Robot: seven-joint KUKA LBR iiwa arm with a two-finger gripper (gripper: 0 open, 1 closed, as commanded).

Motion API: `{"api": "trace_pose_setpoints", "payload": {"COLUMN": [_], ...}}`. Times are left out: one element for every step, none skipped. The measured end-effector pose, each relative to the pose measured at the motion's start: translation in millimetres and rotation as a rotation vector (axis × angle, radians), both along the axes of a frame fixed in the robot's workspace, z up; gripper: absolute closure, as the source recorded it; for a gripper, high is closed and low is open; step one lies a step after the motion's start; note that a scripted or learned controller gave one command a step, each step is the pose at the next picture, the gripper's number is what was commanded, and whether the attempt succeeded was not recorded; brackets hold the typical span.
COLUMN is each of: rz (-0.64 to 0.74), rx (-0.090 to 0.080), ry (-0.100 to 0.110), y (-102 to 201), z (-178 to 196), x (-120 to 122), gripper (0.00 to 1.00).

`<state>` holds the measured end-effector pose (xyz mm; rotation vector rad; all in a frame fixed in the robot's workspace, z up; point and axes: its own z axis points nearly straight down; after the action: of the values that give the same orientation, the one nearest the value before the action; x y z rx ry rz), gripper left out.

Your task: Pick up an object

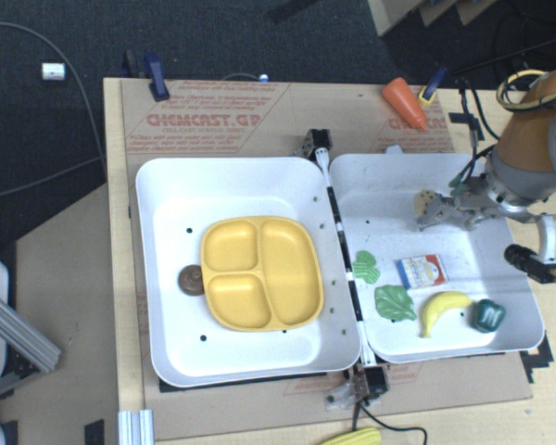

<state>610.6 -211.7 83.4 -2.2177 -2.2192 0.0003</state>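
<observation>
Camera view: my gripper (pixel 433 209) sits low at the far side of the right bin (pixel 510 336); whether it is spread or pressed together I cannot tell. Near right lie a banana (pixel 442 310), a dark green cup (pixel 487 315), a small carton (pixel 420 271) and two green leaves (pixel 394 302). Left bin (pixel 167 248) holds a yellow tray (pixel 261 273).

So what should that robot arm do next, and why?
Probably swing the hand toward the camera and lower it over the banana. The hand sits in the right bin near its far side, over bare floor, while the banana, small carton and green leaves lie nearer the front edge. The banana lies apart from its neighbours.
</observation>
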Motion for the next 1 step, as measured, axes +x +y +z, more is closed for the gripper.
{"api": "trace_pose_setpoints", "payload": {"rz": [0.002], "rx": [-0.001], "ry": [-0.007], "y": [96.3], "z": [1.6], "x": [49.1], "gripper": [0.00]}}
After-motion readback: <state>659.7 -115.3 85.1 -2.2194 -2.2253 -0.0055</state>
